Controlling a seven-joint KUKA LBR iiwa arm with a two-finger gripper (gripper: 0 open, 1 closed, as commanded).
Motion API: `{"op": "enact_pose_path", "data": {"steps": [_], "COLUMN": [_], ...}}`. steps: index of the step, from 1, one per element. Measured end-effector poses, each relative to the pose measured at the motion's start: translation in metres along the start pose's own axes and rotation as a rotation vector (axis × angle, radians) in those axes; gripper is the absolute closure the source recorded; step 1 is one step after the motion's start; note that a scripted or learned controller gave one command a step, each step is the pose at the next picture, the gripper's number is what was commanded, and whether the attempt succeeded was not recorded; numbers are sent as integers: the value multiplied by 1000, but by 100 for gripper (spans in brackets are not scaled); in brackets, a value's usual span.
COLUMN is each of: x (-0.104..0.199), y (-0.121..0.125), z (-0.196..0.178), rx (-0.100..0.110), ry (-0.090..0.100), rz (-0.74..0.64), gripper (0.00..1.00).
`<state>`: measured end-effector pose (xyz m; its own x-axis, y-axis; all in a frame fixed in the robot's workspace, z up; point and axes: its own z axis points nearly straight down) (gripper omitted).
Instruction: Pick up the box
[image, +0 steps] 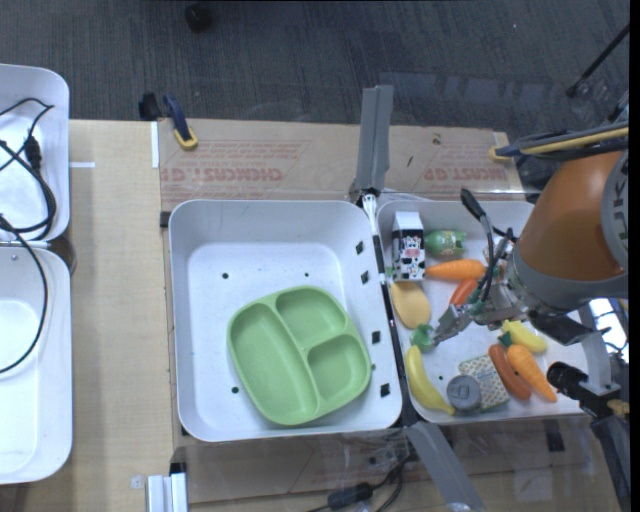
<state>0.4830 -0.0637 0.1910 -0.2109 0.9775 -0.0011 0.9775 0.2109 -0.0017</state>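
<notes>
Two white bins sit side by side on the worktop (115, 300). The left bin (190, 330) holds a green divided plate (298, 353) lying flat, toward its lower half. The right bin (440, 412) is crowded with toy food. The box (407, 245), small and white with dark cow-like patches on its lower part, stands near that bin's upper left corner, just beside the wall shared with the left bin. To its right lies a green vegetable (444, 241), and just below that a carrot (456, 269) lying crosswise. Below the box is a pale yellow piece (409, 303); a banana (424, 381) lies along the lower left of the bin, near a grey round lid (463, 390) that rests on a checked pad (488, 384). Two more carrots (522, 369) lie at the lower right, with a small yellow fruit (524, 335) just above them. The arm, grey with an orange band (570, 225), reaches in from the right over the bin. The hand (447, 325) points down and leftward, low over the middle of the right bin, its tip near a small green piece (422, 337). It is apart from the box, below and to the right of it. Nothing can be made out between its tips, and how far it is open cannot be told.
</notes>
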Motion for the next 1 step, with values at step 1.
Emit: {"op": "enact_pose_path", "data": {"steps": [1], "x": [-77], "y": [-18], "z": [100], "rx": [0], "ry": [1], "rz": [-218], "gripper": [0]}}
